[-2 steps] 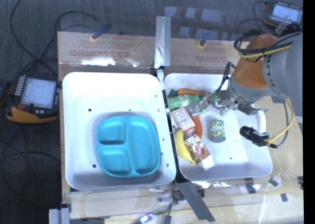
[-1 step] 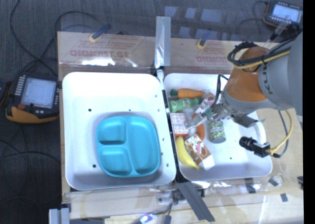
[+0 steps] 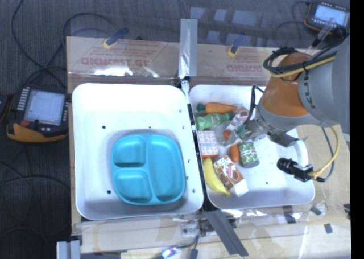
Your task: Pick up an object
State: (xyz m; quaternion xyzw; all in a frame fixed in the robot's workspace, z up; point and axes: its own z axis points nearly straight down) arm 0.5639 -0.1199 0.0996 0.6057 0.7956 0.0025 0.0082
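The right bin (image 3: 284, 192) holds a pile along its left side: an orange carrot (image 3: 219, 107), a green bottle (image 3: 213, 120), a pink-white packet (image 3: 206, 143), a yellow banana (image 3: 213, 178), a red-white carton (image 3: 229, 173), a small orange piece (image 3: 234, 152) and a green-labelled can (image 3: 248, 154). My gripper (image 3: 244, 131) reaches down from the orange-banded wrist into the middle of this pile, just above the can and beside a red-white packet (image 3: 240, 117). Its fingertips are buried among the items.
The left bin (image 3: 91, 104) carries a blue divided plate (image 3: 149, 167). The right half of the right bin is bare white floor. Cardboard walls (image 3: 131, 58) stand behind both bins, and a handheld pendant (image 3: 37, 112) lies to the left of the bench.
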